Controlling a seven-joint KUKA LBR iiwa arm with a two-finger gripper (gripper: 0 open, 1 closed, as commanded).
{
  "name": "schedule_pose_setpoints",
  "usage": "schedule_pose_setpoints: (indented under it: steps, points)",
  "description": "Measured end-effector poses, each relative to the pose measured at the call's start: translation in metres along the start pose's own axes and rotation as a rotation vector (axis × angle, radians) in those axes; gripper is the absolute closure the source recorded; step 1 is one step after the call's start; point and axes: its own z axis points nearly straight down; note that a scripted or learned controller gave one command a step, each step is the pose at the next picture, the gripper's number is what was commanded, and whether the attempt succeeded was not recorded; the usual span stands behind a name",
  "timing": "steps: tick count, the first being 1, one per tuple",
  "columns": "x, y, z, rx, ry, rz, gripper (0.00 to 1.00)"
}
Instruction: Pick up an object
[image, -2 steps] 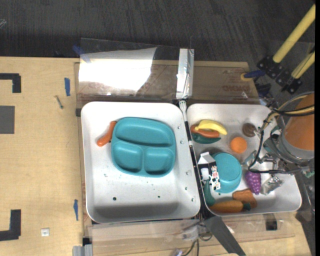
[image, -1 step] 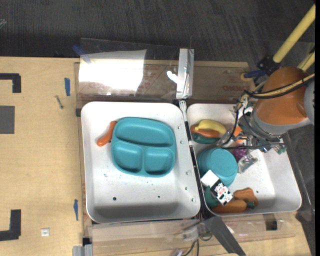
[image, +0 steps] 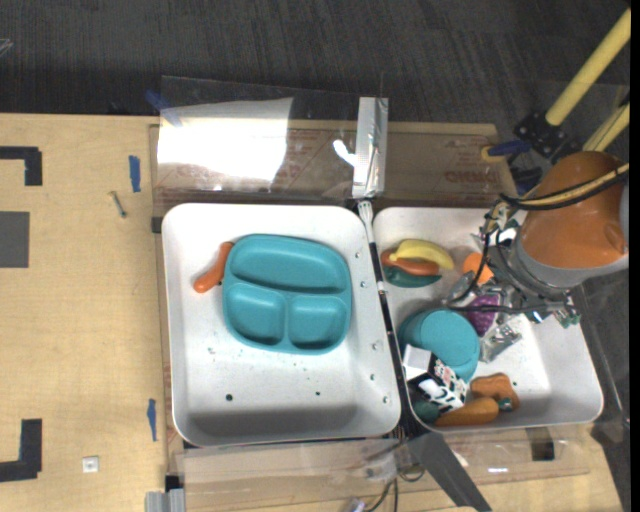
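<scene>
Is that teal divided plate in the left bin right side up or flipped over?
Right side up. The teal divided plate lies flat in the left bin with its three recessed compartments facing the camera, an orange piece at its left edge.

The grey arm (image: 600, 215) is reaching in from the right, its orange band facing the camera, wrist pointing steeply downward. The pincer (image: 492, 300) is hanging low beneath it, largely hidden by the wrist.
</scene>
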Motion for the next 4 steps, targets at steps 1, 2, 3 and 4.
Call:
schedule_pose_setpoints:
  steps: [1,2,3,4]
  points:
    - [0.006,0.013,-0.002,0.028,0.013,0.194,0.00]
    - [-0.005,0.026,-0.003,0.011,-0.004,0.326,0.00]
    - [-0.016,0.003,0.001,0.001,0.000,0.346,0.00]
    - [-0.021,-0.015,0.001,0.001,0.001,0.384,0.00]
